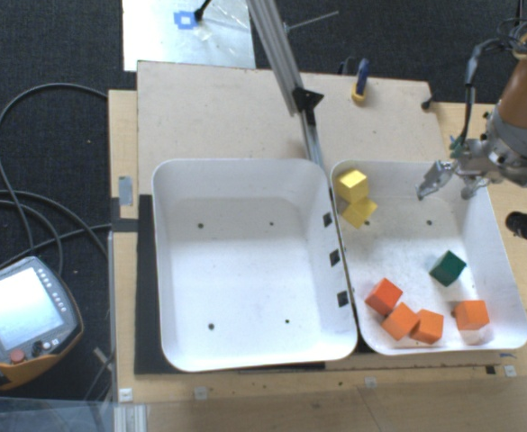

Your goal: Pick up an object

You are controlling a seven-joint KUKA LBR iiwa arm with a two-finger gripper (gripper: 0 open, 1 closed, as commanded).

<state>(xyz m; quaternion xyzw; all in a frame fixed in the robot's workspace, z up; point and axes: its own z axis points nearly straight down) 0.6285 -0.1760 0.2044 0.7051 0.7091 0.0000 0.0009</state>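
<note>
Hovering over right bin (pixel 502 241), fingers (pixel 428 184) (state unclear) well apart from yellow blocks (pixel 354 196), left of them

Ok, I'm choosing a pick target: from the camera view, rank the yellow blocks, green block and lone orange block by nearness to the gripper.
1. Yellow blocks, at the right bin's left wall.
2. Green block, below the gripper.
3. Lone orange block, at the bin's near right corner.

Two white bins are seen side by side on the tabletop (pixel 245 106). In the right bin (pixel 497 241), two yellow blocks (pixel 354 196) are stacked by the left wall, a green block (pixel 447 267) is set mid-right, and four orange blocks (pixel 416 318) are gathered near the front. The gripper (pixel 436 178) is poised above the bin's rear.
</note>
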